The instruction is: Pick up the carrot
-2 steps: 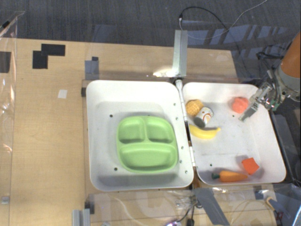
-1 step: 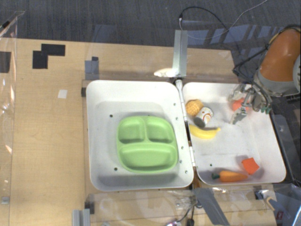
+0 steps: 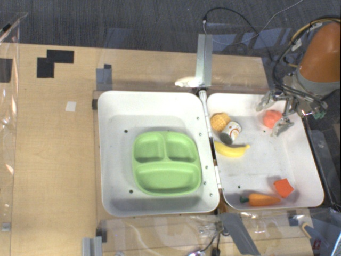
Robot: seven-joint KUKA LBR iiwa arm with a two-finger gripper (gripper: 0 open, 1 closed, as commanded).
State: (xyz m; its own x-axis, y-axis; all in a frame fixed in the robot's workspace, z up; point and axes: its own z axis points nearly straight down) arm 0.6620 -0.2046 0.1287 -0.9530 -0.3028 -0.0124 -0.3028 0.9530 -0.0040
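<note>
Right at the front edge of the right bin (image 3: 314, 159), the carrot (image 3: 263, 199) lies flat against the near wall, its long axis running left to right along that wall, green stub pointing left toward the bin's near left corner. Just beside its right end sits an orange block (image 3: 284, 187), close enough to crowd that tip. Nothing is touching the carrot yet.

Moving back, the left bin (image 3: 114, 143) carries a green divided plate (image 3: 166, 163), well out of the action. In the right bin's middle, a banana (image 3: 232, 150) lies near the dividing wall, and behind it a small dark-and-white thing (image 3: 232, 130) I can't identify nestles against a bumpy yellow-orange ball (image 3: 219, 121).

Farther back still, there's the end effector (image 3: 277, 114) at the far right corner of the right bin, fingers spread wide apart and gripping nothing. A pink round object (image 3: 272, 119) sits between those fingers or just under them; I can't tell whether they touch it.

So here's the relation that matters: the carrot is well apart from the end effector, across the whole bin toward the near wall and a little left. I'd judge the fingers need to straddle the carrot across its width, closing front to back, and the near wall leaves little room for that.
</note>
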